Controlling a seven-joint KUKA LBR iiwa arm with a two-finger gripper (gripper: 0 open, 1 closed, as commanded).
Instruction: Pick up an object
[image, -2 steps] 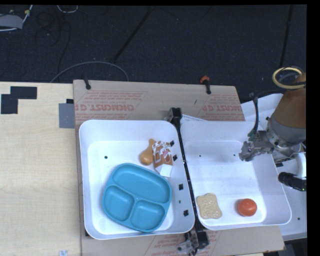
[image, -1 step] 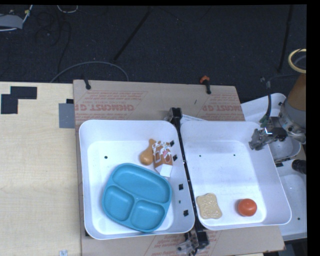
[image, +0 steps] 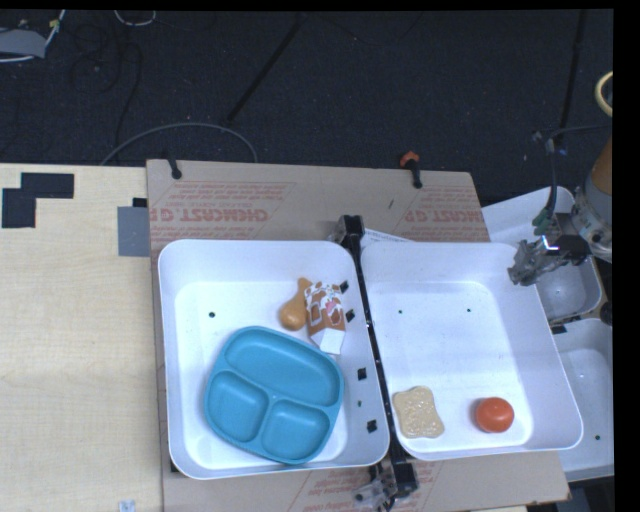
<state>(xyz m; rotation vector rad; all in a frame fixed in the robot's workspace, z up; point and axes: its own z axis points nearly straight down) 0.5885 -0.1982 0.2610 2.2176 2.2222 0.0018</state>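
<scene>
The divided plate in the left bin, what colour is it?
Blue, the divided plate, seen in the camera view.

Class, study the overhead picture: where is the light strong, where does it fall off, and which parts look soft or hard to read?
Camera view: the two white bins are brightly and evenly lit, almost washed out, with only faint shadows; the floor beyond the bench is nearly black; the blue divided plate and red ball read clearly; the hand at the right edge is small, grey and soft, hard to read.

Dark cable-strewn floor (image: 300, 70) behind pale bench (image: 70, 330)
</scene>
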